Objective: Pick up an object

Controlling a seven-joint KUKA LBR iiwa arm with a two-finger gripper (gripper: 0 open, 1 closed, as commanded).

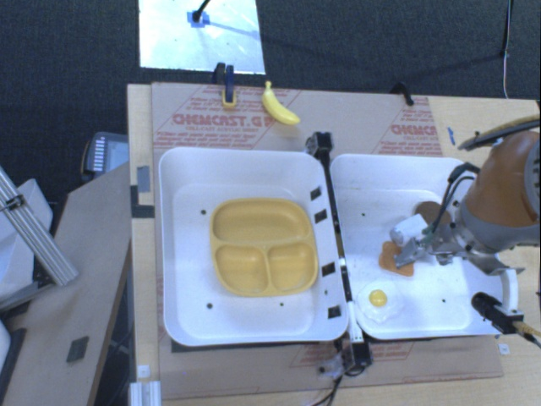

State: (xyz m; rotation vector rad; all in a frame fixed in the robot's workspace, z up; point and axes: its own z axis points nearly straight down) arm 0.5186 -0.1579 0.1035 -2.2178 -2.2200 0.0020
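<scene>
A slanted overhead view of a tan surface (144,252) bearing two shallow white bins side by side. At the far left edge, a metal rail and a dark-screened device are cut off by the frame and hard to identify. In the upper left lies a shiny silver sheet (201,24). Below it, on a cardboard sheet (228,121) with red lettering, rest a small yellow clamp (227,87) and a toy banana (279,106), both just above the left bin (182,227). In the middle of that bin sits a yellow divided plate (258,245) with three compartments.

In the right bin (372,193), near its lower left corner, lies a toy fried egg (378,302). Above it, near the bin's centre, is a flat orange piece (391,257), partly covered by the gripper (410,245), so its shape is unclear. A brown round object (429,213) behind the gripper is mostly hidden. The gripper's tip touches or overlaps the orange piece; whether its fingers are apart or together cannot be told. The grey and orange arm (507,189) enters from the right edge, cut off by the frame.
</scene>
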